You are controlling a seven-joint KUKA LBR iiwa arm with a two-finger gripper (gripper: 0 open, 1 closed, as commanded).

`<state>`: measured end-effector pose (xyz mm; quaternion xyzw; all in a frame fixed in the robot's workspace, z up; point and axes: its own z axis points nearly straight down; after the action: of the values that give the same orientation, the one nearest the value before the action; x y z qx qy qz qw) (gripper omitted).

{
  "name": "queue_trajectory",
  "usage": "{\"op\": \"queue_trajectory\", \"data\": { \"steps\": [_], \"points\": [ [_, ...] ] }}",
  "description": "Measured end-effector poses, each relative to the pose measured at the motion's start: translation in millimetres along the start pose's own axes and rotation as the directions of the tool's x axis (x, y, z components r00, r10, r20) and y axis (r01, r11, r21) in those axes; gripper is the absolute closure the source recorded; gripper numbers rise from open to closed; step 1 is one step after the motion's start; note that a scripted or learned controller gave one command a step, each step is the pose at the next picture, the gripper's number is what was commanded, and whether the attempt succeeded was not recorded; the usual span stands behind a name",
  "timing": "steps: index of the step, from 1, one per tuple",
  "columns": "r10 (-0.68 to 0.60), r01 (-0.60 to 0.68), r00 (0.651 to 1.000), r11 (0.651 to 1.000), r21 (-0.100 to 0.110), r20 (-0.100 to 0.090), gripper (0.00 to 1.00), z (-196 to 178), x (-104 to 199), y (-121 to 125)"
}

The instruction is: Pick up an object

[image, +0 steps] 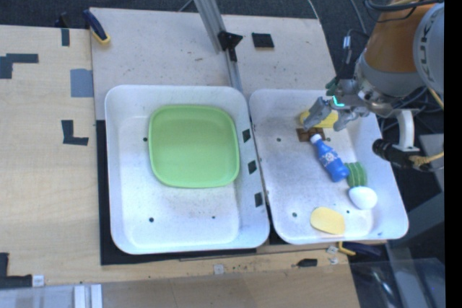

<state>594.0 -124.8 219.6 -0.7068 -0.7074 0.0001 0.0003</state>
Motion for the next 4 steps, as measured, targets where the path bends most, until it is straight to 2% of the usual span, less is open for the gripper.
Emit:
{"op": "queue_trajectory", "data": {
  "steps": [1, 4],
  "points": [
    [0.000, 0.000, 1.000, 1.000, 0.000, 0.000, 0.00, 0, 0, 0],
    [0.000, 0.000, 1.000, 1.000, 0.001, 0.001, 0.00, 132, -1, -2]
  ]
}}
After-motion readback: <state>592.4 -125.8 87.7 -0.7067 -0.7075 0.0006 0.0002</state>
